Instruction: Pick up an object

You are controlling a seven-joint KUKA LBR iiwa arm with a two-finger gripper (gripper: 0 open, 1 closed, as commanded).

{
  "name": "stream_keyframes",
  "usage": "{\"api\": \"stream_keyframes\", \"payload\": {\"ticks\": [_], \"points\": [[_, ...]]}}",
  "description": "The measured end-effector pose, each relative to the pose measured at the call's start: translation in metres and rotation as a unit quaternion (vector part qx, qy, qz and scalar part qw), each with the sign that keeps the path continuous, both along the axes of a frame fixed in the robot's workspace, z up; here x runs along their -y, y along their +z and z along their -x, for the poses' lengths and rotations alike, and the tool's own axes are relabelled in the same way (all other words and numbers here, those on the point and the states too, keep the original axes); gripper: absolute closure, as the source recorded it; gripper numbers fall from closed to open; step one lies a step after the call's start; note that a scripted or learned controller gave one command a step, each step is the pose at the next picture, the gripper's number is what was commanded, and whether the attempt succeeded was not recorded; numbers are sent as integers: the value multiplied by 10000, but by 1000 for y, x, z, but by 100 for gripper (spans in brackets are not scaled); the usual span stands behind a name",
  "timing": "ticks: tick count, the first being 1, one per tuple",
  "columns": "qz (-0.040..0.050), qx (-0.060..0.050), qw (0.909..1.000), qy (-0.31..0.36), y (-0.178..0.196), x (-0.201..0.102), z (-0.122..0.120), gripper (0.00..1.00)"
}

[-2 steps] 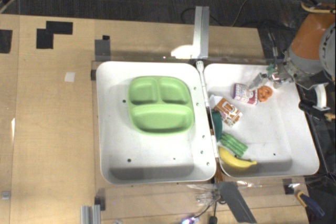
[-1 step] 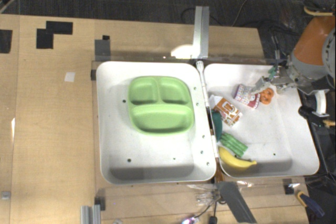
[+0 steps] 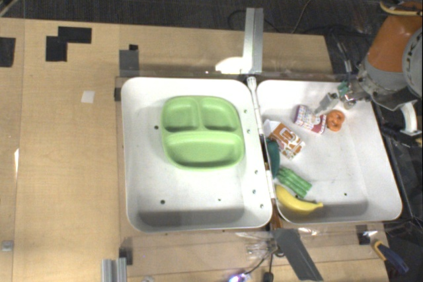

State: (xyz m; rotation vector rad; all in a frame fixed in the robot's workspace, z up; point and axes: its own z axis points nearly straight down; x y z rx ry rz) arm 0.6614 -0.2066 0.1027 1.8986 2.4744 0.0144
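1. Reaching in from the right, the arm [image 3: 396, 49] shows its orange band above the wrist, and the gripper [image 3: 328, 102] hangs over the upper part of the right bin [image 3: 377, 168].
2. Whether the gripper's fingers are spread or pressed together I cannot tell; nothing is seen between them.
3. Just below and beside the gripper tip lie a small purple-and-white packet [image 3: 306, 118] and a small orange round object [image 3: 336, 119], near each other.
4. Lower and to the left in the same bin lies an orange-and-white snack packet [image 3: 287, 141], with a dark teal item [image 3: 272, 154] against the bin's left wall.
5. Near the bin's bottom left corner a green object [image 3: 294, 181] lies just above a yellow banana [image 3: 295, 201].
6. The left bin [image 3: 142, 142] holds a green divided tray [image 3: 201, 131], lying flat near its middle.
7. A metal post [image 3: 254, 36] stands behind the seam between the two bins.
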Motion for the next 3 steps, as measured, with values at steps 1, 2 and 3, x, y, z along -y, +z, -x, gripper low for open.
{"api": "stream_keyframes", "payload": {"ticks": [1,2,3], "points": [[-2,91,9995,-303,0,0,26,0],[-24,54,9989,-474,-1,0,24,0],[-9,61,9994,-335,-1,0,23,0]]}}
